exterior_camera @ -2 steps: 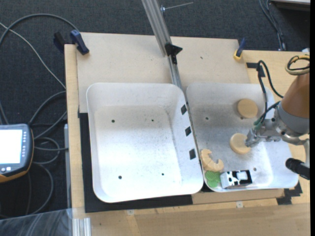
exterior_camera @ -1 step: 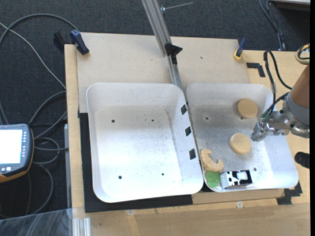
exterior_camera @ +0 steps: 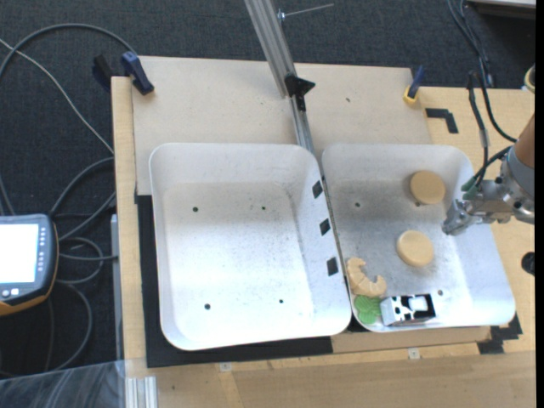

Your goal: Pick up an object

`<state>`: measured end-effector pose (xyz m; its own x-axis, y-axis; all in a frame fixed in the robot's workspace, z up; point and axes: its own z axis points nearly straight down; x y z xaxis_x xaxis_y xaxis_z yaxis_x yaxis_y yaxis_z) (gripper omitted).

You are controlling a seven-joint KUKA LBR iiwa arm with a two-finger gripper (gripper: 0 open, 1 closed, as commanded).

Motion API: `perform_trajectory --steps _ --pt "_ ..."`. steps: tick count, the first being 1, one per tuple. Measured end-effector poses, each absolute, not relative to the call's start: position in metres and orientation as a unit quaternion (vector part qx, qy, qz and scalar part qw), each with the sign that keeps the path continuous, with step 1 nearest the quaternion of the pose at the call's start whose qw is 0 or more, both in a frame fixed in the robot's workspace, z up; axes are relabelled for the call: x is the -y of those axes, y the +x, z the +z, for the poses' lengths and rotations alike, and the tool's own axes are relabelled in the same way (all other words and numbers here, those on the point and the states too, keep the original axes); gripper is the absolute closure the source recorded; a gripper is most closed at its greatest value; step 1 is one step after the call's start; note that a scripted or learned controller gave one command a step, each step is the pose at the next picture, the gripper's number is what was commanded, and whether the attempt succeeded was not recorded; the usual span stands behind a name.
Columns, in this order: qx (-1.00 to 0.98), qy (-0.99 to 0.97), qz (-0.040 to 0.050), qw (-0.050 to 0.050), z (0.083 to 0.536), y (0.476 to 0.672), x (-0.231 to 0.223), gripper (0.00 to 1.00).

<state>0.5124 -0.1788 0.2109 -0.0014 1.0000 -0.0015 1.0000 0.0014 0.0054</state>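
Note:
The right bin (exterior_camera: 476, 279) holds two tan round blocks, one at the back (exterior_camera: 427, 187) and one nearer the middle (exterior_camera: 416, 248). A tan lumpy piece (exterior_camera: 364, 277), a green piece (exterior_camera: 367, 309) and a black-and-white box (exterior_camera: 410, 308) lie along its front edge. My gripper (exterior_camera: 456, 220) hangs over the bin's right side, just right of the two round blocks and between them in depth. Nothing shows between its fingers.
The left bin (exterior_camera: 170, 228) stands beside the right one, with a metal rail (exterior_camera: 276, 53) running back from the divide. Blue clamps (exterior_camera: 136, 70) and a yellow clamp (exterior_camera: 413, 92) hold the bench board. Cables trail at the right.

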Motion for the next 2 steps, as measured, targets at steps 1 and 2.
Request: perform_trajectory --steps 1,2 --pt "-0.710 0.705 0.0019 0.001 0.225 0.529 0.130 1.00" --pt "-0.710 0.705 0.0015 0.000 0.224 0.555 0.087 1.00"
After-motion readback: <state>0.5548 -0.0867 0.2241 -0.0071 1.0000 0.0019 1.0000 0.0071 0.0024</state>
